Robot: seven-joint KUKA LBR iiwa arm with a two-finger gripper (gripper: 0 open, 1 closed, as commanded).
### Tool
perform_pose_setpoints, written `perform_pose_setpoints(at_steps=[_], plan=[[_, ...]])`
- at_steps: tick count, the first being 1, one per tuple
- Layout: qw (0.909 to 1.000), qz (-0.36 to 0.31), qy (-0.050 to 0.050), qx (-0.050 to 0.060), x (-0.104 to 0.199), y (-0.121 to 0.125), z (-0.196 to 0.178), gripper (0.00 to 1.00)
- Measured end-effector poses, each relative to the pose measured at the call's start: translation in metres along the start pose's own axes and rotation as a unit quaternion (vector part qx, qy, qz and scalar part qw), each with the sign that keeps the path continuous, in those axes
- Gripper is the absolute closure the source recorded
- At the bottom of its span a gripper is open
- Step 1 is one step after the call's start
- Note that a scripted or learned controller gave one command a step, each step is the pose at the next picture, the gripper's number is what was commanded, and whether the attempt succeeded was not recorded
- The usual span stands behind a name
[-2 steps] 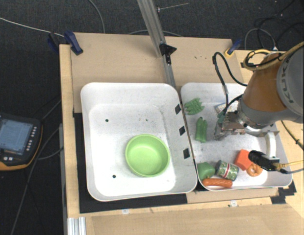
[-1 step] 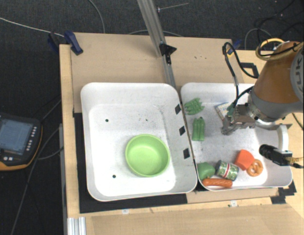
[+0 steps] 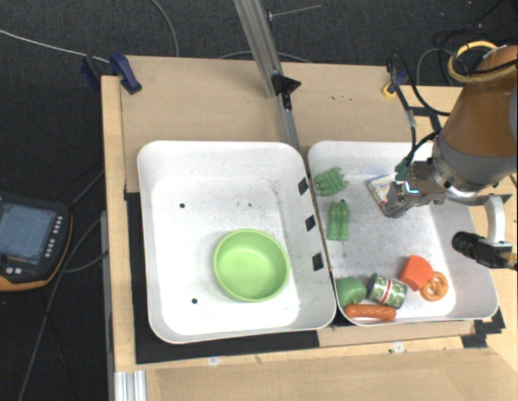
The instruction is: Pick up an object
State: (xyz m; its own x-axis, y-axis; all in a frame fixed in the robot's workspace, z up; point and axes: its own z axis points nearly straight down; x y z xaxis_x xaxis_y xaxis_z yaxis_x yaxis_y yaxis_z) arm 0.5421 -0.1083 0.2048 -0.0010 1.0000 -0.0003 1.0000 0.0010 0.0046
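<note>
Target, judged from the gripper's position: a small pale packet (image 3: pixel 380 190) with printed marks, lying flat in the right bin (image 3: pixel 468 307), near the bin's far wall. The gripper (image 3: pixel 398 205) sits low, just beside the packet's right edge, possibly touching it; contact cannot be confirmed. Whether the gripper is apart or together cannot be told from this angle, and nothing is seen held.

Handling estimate: packet looks thin, light and probably flexible, perhaps slick. A flat item offers little to pinch from above; an edge or a raised corner seems the best hold, and it may slide along the bin floor if pushed.

Relative to the packet: two green pieces, one (image 3: pixel 329 180) just to its left by the divider, another (image 3: pixel 338 220) nearer the camera. Well toward the near wall lie an orange block (image 3: pixel 416 270), a pretzel (image 3: pixel 435 286), a small can (image 3: pixel 386 291), a green lump (image 3: pixel 351 291) and a red sausage (image 3: pixel 372 312).

Left bin (image 3: pixel 159 165) holds a green bowl (image 3: pixel 251 264). Both bins rest on the worktop (image 3: pixel 200 98).
</note>
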Motion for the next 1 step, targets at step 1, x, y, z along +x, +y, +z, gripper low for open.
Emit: perform_pose_setpoints(at_steps=[1], plan=[[1.0, 0.001, 0.0, 0.0, -0.0084, 0.0068, -0.051, 1.0]])
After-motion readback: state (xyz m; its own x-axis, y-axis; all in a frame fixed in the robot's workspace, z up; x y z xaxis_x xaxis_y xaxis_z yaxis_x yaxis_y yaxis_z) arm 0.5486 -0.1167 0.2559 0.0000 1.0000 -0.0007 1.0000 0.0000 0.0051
